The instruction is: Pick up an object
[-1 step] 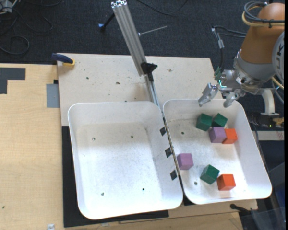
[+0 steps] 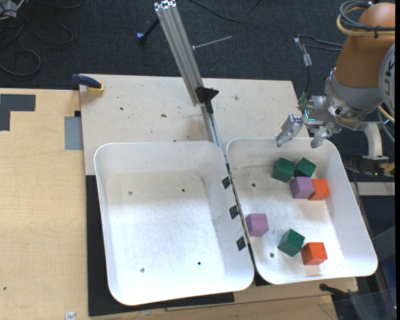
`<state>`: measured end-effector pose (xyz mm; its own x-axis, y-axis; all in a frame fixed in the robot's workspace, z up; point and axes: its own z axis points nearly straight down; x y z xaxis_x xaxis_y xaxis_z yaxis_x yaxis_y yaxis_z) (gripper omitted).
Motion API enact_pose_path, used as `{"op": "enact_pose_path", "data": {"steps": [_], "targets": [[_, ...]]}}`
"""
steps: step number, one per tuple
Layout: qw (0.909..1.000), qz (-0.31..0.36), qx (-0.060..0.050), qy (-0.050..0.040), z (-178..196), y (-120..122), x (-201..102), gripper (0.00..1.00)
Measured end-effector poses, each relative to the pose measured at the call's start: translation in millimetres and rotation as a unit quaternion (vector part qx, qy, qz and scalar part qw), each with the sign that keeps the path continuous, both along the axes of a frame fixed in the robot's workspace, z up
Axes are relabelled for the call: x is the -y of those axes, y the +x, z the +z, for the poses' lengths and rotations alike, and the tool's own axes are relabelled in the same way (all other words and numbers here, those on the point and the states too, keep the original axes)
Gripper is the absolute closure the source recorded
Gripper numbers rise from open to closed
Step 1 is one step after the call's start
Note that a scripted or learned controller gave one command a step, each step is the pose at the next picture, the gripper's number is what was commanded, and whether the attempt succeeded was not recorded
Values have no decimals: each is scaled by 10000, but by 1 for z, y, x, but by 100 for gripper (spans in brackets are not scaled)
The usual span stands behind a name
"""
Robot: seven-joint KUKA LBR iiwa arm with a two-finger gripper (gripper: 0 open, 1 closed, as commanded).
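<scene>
We are hovering the gripper over the upper edge of the right bin, at the right of the frame, with its fingers spread and nothing between them. The blocks are all lying in this bin: two green blocks touching side by side at upper centre, a purple block and an orange block pressed together just below them, a lone purple block near the divider, and a green block beside an orange block lower down. We are judging them light, stiff and easy to pinch across two opposite flat faces. Being cubes, they have no long axis; most are sitting turned slightly askew to the bin walls. The lone purple one is looking easiest, standing apart from its neighbours.
</scene>
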<state>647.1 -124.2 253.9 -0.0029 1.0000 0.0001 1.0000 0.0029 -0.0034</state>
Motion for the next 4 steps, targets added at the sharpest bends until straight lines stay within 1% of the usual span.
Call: {"op": "enact_pose_path", "data": {"steps": [1,2,3,4], "targets": [[10000,-6,-31,7,-64,-4,-7,0],[10000,-19,-31,6,-115,-11,0,0],[9999,-32,141,-36,-133,-3,3,0],[9998,-63,160,-46,-123,-3,5,100]]}}
